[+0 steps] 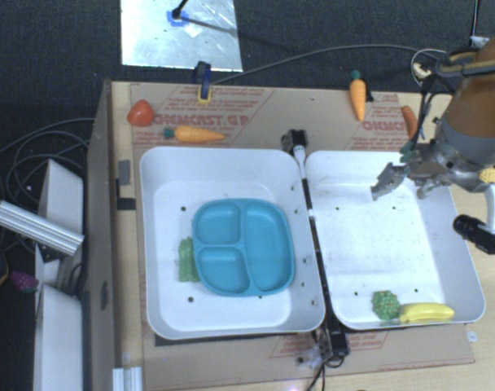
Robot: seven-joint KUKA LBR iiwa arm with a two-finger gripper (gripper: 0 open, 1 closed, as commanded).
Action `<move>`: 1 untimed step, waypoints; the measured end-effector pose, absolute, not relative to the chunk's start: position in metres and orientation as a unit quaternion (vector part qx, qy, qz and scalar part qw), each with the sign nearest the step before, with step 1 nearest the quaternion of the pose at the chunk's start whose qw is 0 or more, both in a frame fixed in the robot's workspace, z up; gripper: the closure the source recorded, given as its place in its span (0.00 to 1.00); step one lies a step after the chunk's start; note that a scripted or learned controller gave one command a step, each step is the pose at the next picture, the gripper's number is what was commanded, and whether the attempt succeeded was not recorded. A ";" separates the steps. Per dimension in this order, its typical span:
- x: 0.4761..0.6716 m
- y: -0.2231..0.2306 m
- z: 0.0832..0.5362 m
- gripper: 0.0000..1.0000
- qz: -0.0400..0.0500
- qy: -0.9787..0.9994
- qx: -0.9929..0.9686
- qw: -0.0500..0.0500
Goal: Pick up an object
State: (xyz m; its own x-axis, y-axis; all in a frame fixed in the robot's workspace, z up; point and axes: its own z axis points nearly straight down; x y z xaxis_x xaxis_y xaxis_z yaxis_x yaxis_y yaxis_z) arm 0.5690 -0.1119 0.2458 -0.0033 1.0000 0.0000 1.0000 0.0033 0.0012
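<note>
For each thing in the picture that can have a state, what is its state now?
gripper: above the right bin, nothing between its fingers
blue plate: flat in the left bin, compartments bare
green piece: lying against the plate's left edge
banana: lying in the right bin's near corner
broccoli: beside the banana

two toy carrots (197, 134) (358, 98) and a tomato (140, 113) on cardboard (256, 108) behind the bins; foil sheet (181, 21) beyond.

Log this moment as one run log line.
gripper: above right bin, upper part, nothing between fingers | banana and broccoli: right bin front edge | blue divided plate: left bin
</note>
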 end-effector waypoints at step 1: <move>0.632 -0.113 0.108 0.00 -0.001 0.709 0.706 -0.001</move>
State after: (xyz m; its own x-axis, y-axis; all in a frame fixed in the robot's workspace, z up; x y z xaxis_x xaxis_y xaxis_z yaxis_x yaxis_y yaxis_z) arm 0.6323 -0.1126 0.1080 -0.0040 1.0000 0.0004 1.0000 0.0040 -0.0028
